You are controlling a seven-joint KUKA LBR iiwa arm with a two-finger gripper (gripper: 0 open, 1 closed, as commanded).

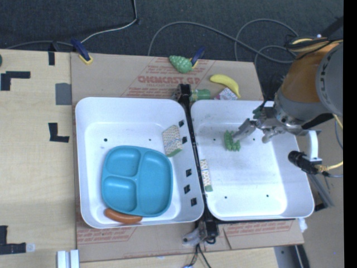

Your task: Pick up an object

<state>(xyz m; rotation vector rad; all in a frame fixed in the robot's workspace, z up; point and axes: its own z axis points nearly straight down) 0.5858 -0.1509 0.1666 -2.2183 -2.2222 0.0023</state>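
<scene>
Your gripper (255,130) sits open in the right bin (290,205), just right of the green toy (231,141), not gripping it.

light: even, bright | shadows: soft — faint | focus: slightly blurry

Smooth glossy plastic bins (89,149) sit on matt cardboard (139,80).

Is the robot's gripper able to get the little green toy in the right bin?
Probably yes. The gripper sits just right of the green toy, and nothing lies between them in the right bin.
</scene>
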